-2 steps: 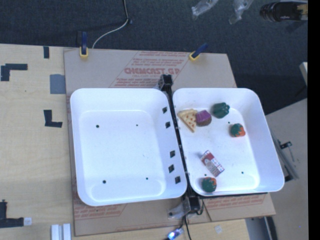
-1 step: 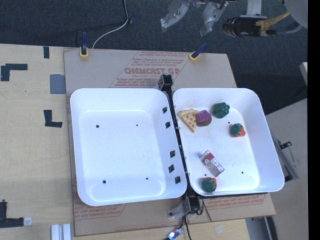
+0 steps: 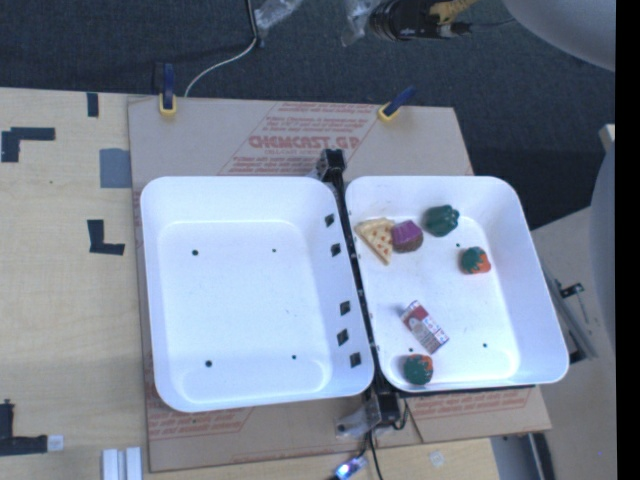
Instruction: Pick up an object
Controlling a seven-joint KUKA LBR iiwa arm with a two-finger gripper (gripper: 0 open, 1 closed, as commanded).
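Objects counted five in the right bin [image 3: 525, 268]: yellow wedge [image 3: 376, 238], purple lump [image 3: 407, 235], dark-green rounded piece [image 3: 440, 219], two green-and-orange rounded pieces [image 3: 474, 260], flat red-white packet [image 3: 424, 327]; gripper [image 3: 318, 0] at frame top, metallic fingers spread, holding nothing.

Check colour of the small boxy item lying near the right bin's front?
Red and white, with some dark print, on the small flat box; camera view shows it.

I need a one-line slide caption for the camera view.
Gripper raised beyond two white bins; the right bin holds six small toys.
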